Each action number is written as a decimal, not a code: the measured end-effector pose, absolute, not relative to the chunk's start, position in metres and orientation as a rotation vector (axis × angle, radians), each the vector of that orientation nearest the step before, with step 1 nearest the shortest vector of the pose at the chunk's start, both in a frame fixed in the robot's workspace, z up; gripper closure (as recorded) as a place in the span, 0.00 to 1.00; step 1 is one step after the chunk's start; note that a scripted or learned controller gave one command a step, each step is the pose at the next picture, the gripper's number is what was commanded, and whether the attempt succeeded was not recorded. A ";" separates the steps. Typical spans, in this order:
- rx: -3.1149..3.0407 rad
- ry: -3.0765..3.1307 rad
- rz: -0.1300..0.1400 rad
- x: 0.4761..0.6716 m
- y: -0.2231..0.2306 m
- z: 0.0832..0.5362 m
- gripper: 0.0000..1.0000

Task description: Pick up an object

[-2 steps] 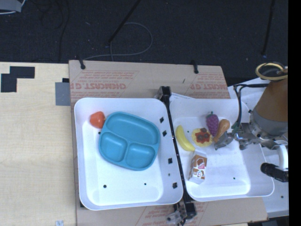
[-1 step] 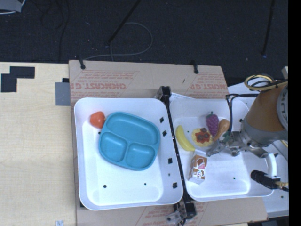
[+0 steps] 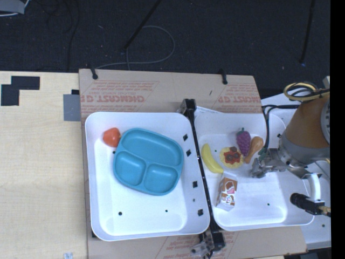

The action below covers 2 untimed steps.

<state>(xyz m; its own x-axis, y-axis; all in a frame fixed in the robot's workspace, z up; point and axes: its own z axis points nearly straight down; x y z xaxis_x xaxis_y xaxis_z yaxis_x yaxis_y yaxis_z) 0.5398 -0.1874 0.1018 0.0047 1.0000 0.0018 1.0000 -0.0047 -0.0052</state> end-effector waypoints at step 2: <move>-2.222 -2.225 -0.002 0.533 -0.185 0.224 1.00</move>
<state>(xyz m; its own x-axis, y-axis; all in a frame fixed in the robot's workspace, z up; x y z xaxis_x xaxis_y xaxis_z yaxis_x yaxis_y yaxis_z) 0.5334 -0.1852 0.2238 -0.0012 1.0000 -0.0009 1.0000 0.0012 0.0028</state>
